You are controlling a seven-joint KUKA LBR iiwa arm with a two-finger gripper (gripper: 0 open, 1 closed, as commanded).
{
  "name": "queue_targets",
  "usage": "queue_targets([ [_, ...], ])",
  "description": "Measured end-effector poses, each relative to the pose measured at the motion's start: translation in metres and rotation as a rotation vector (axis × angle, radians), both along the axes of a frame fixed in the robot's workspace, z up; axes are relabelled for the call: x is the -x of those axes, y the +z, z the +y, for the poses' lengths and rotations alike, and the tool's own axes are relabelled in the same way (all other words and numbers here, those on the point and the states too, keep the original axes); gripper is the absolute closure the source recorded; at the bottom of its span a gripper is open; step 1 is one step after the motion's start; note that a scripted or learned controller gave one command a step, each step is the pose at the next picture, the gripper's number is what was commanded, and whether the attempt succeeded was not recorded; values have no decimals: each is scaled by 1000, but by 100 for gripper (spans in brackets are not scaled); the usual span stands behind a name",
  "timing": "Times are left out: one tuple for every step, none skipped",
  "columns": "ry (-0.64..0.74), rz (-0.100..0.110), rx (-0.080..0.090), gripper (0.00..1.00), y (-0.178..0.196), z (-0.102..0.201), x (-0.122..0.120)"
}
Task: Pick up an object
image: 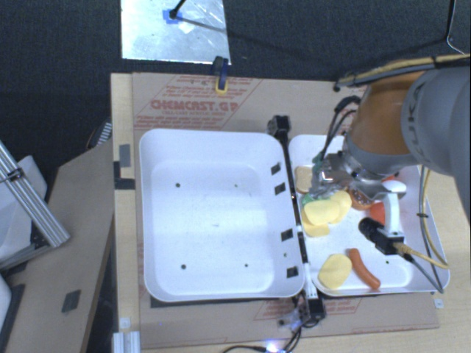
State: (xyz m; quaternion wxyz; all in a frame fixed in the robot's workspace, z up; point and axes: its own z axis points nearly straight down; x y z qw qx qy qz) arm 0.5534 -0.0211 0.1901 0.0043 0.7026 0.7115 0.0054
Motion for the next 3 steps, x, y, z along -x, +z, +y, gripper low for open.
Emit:
queue_targets([
  [-2,2,1,100,-2,55,-102],
  [-4,16,0,100,-6,114,-51],
  [-3,-6,-5,100,251,182,-58],
])
